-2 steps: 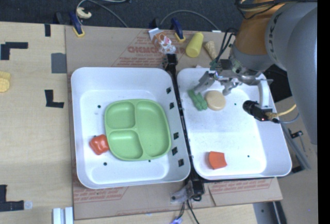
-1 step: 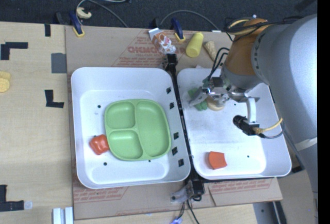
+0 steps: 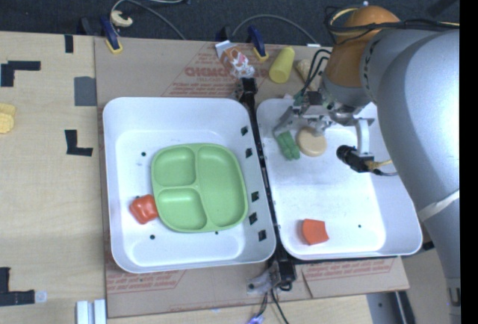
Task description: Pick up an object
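In the right bin [image 3: 373, 188] a small green object [image 3: 287, 145] and a round beige object [image 3: 311, 142] lie side by side near the back left corner. An orange block [image 3: 314, 231] sits near that bin's front wall. My gripper [image 3: 302, 121] hangs low over the green and beige objects, just behind them, and partly hides the bin's back edge. I see nothing lifted off the bin floor. The left bin [image 3: 127, 128] bears a green divided plate [image 3: 200, 187], and a red-orange object [image 3: 143, 208] lies against the plate's left side.
A yellow cylinder [image 3: 281, 65] and a small wrapped item [image 3: 235, 59] lie on the cardboard behind the bins. Blue clamps [image 3: 112, 36] and cables run along the back. The grey arm [image 3: 418, 106] covers the right bin's right side.
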{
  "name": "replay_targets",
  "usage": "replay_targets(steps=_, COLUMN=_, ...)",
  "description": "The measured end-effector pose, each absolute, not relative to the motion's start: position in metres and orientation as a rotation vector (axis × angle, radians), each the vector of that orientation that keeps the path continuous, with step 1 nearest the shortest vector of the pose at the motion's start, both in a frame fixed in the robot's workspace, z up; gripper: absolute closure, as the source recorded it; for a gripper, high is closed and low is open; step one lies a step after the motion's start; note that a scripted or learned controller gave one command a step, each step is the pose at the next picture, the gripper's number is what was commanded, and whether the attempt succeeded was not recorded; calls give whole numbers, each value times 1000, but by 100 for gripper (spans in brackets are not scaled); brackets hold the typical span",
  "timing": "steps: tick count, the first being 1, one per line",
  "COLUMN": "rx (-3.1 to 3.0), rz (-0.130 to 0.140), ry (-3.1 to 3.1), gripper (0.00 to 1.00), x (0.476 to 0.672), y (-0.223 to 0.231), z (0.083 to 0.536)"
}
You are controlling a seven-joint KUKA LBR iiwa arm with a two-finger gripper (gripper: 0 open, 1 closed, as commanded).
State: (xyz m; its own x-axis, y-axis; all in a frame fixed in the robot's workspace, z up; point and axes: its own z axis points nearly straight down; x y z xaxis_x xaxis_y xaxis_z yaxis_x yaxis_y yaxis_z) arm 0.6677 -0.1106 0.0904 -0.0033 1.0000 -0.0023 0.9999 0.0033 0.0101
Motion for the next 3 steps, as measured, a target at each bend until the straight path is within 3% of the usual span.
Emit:
replay_targets(steps=1, rx=2211, rz=9, ry=2218, gripper=0, x=672, y=-139, z=91)
replay_targets(steps=2, rx=2209, rz=11, ry=2213, gripper=0, x=613, y=-95, z=91)
replay_targets(steps=3, rx=2219, rz=-1, ry=2222, gripper=0, x=669, y=-128, z=118)
